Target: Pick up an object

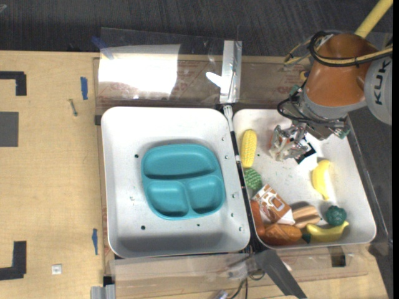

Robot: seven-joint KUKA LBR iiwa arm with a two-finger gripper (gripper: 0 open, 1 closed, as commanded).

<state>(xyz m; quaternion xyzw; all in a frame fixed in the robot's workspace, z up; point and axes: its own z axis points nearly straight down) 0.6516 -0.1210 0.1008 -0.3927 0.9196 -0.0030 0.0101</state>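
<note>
Wooden bench (50,185), two white bins side by side.
We see the gripper (288,143) low in the right bin (361,185), just beside the corn cob (248,148); its grip we cannot tell. A teal tray (182,180) sits in the left bin (121,167).

Floor: dark grey carpet (187,5) runs along the top.
Bench: a light wooden top (43,167) bears black square marks (14,83) and bits of blue tape (83,87).
Light: glare falls on a clear plastic sheet (143,73).
</note>
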